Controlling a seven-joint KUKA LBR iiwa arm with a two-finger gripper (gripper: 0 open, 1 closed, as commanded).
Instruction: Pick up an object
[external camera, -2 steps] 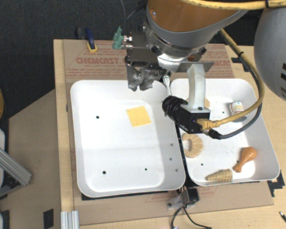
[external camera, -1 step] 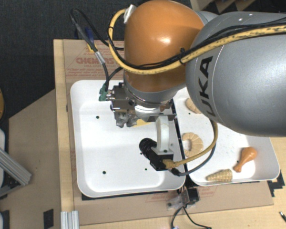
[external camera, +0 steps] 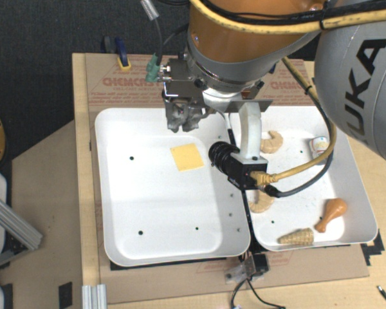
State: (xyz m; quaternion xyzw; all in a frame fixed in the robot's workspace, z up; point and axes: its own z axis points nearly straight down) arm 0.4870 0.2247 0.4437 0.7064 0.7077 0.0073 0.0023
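Just right of claw (external camera: 180,118): yellow slice (external camera: 187,157), below.

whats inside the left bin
The left bin holds one yellow cheese slice lying flat near its upper right. The gripper and arm cover the bin's top right corner, so anything there is hidden.

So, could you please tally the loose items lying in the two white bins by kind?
Yellow cheese slice: 1, in the left bin.
Croissant-like pastries: 2, in the right bin.
Drumstick: 1.
Corn cob: 1.
Small pale item, too small to identify: 1.
Total: 6.
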